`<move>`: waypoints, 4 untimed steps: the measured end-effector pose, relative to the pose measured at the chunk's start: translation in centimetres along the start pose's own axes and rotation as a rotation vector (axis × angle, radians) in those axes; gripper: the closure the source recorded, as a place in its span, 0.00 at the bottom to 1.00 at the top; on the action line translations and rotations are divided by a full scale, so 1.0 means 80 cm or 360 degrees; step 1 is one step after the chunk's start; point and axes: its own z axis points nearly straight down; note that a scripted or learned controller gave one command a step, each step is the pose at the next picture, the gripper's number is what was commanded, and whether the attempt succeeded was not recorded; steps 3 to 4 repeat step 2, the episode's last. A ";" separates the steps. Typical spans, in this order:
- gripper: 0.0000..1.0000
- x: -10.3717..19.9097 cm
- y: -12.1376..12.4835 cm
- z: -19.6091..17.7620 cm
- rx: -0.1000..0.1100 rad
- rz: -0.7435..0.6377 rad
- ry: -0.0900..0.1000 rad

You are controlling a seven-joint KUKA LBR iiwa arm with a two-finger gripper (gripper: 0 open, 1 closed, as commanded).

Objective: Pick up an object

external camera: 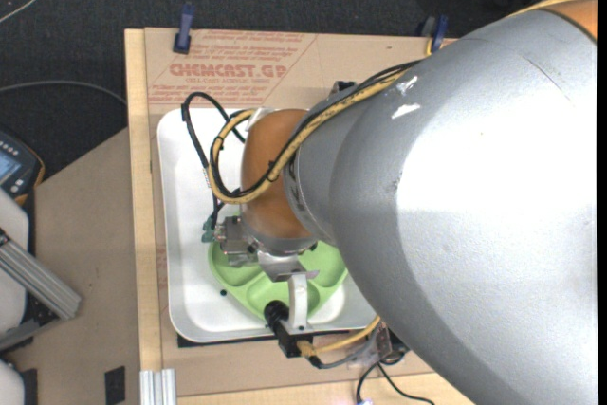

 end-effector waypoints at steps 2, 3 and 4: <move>1.00 -0.026 0.100 -0.085 -0.0010 -0.0004 -0.0003; 1.00 -0.026 0.100 -0.085 -0.0010 -0.0004 -0.0003; 1.00 -0.026 0.100 -0.085 -0.0010 -0.0004 -0.0003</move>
